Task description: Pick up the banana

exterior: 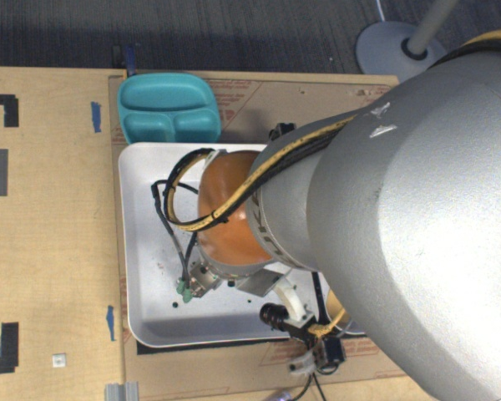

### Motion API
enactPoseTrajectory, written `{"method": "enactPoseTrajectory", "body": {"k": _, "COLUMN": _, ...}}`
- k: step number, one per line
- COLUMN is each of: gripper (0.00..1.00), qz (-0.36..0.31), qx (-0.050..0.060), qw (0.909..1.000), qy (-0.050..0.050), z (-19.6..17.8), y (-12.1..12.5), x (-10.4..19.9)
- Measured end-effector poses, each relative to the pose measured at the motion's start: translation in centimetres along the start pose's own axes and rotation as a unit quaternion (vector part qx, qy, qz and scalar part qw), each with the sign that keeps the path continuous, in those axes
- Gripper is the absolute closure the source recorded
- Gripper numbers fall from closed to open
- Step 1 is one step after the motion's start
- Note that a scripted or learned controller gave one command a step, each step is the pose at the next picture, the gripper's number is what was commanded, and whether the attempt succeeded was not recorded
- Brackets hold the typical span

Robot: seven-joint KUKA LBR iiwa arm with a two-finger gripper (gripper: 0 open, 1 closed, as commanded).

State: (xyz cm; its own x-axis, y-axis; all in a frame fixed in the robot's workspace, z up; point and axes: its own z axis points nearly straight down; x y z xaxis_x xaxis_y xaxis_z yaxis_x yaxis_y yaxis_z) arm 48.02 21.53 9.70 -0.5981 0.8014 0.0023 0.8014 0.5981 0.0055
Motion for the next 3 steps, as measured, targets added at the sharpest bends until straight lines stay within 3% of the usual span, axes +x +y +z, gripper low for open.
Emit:
{"method": "enactPoseTrajectory", "body": {"k": 1, "gripper": 1.00, "qz": 0.080, "qx": -0.001, "qw": 0.9968, "qy": 0.000, "z": 0.9, "y": 0.3, "x": 0.4}}
{"method": "enactPoseTrajectory", "body": {"k": 2, "gripper": 1.00, "qz": 0.254, "qx": 0.003, "qw": 0.9671, "qy": -0.002, "z": -5.7, "y": -0.6, "x": -0.6}}
{"method": "enactPoseTrajectory", "body": {"k": 3, "gripper": 1.00, "qz": 0.254, "qx": 0.002, "qw": 0.9673, "qy": -0.002, "z": -6.7, "y": -0.5, "x": -0.6}}
